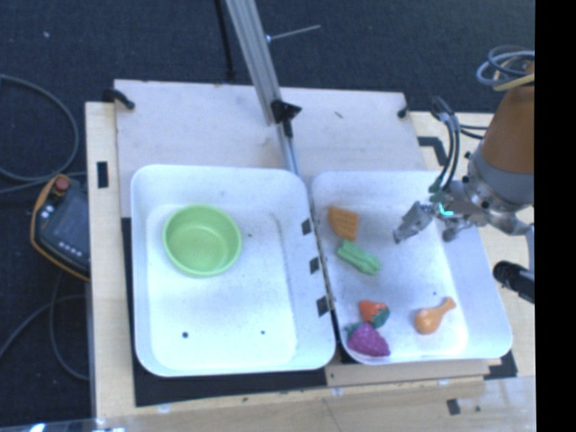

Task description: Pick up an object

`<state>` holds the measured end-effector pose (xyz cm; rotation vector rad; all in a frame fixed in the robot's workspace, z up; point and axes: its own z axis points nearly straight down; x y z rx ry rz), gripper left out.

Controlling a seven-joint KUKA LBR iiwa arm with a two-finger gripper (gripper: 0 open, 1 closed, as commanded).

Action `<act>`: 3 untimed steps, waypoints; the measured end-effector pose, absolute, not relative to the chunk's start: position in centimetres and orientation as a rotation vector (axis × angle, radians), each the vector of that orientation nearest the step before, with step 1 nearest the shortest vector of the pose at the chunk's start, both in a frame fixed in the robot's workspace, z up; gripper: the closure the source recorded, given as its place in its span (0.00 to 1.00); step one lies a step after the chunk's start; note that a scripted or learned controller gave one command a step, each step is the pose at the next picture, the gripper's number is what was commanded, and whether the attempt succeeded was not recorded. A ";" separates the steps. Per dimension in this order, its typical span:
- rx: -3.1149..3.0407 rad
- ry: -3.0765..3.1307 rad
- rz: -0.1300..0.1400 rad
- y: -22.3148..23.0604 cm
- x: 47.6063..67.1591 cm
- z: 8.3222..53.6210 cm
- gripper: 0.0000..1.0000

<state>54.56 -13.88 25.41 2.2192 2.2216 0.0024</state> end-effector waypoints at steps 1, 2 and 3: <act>2.224 2.220 -0.004 -13.8 54.6 21.2 0.00; 2.225 2.220 -0.005 -13.4 54.2 16.8 0.00; 2.227 2.218 -0.005 -13.4 55.0 12.0 0.00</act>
